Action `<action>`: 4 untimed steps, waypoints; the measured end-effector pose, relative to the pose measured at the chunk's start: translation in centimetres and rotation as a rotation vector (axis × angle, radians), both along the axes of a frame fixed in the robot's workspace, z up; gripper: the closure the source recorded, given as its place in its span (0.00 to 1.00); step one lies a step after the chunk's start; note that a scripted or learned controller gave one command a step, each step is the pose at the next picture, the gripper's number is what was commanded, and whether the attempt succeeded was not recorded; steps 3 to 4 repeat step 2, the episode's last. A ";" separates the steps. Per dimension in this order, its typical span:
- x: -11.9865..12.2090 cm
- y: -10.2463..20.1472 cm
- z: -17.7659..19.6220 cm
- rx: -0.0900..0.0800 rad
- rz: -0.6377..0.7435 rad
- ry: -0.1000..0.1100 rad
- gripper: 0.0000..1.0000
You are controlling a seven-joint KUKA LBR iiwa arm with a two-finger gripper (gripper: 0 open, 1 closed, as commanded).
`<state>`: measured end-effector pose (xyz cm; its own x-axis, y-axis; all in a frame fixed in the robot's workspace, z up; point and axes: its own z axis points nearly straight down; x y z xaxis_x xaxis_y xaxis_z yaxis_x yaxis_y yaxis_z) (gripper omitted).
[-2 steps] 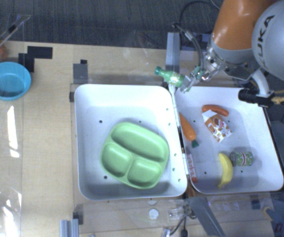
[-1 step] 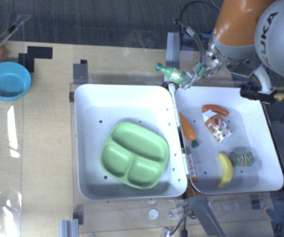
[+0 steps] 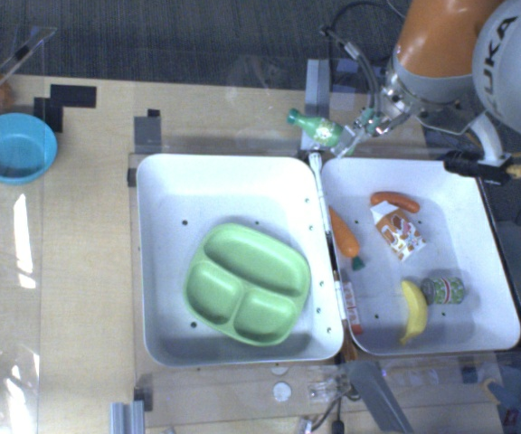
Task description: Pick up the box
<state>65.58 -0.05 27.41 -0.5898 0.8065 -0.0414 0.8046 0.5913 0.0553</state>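
Camera view: box [image 3: 399, 233] lies well below gripper [image 3: 351, 138].

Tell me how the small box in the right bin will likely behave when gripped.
The box looks like thin printed carton, so probably light and easily crushed. It lies flat and skewed, so it should slide rather than roll. The sausage touches its top edge and may get nudged.

The box [image 3: 400, 234] is lying in the right bin [image 3: 478, 242] with a sausage [image 3: 394, 202] touching its upper edge. Bare floor is showing to its left and right. A carrot [image 3: 343, 235] is crowding the left wall; a can [image 3: 443, 289] and banana [image 3: 412, 309] are sitting nearer the front, apart from it. The gripper [image 3: 362, 132] is hanging over the back rim beside a green bottle [image 3: 316, 128].
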 end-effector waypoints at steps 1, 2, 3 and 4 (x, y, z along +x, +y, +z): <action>0.2 0.0 1.3 0.000 0.004 -0.008 1.00; 1.4 -8.8 -10.9 -0.001 0.032 0.064 1.00; 1.4 -8.8 -10.9 -0.001 0.032 0.064 1.00; 1.4 -8.8 -10.9 -0.001 0.032 0.064 1.00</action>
